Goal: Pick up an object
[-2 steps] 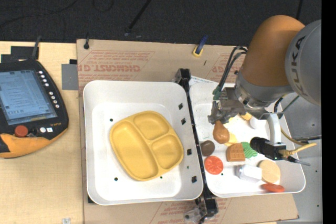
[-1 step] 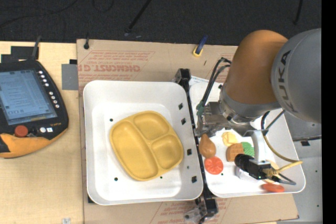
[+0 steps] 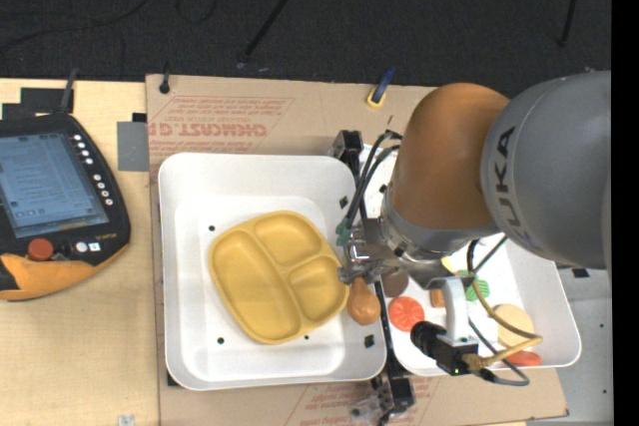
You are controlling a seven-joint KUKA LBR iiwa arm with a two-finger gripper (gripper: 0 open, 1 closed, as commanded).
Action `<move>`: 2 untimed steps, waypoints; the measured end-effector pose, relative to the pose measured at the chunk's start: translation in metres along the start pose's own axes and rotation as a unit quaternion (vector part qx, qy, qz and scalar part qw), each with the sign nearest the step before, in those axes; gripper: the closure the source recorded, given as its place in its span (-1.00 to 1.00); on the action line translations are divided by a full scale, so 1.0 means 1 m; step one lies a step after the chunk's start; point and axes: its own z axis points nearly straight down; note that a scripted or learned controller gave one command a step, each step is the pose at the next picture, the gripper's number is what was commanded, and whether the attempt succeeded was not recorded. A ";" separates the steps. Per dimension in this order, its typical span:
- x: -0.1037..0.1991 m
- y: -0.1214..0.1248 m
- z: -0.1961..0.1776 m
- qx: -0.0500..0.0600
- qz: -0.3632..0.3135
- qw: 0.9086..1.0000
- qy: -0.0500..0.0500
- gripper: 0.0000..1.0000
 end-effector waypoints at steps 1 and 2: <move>0.023 -0.009 0.017 0.000 0.001 1.000 -0.001 1.00; 0.029 -0.016 0.010 -0.002 0.002 1.000 -0.001 1.00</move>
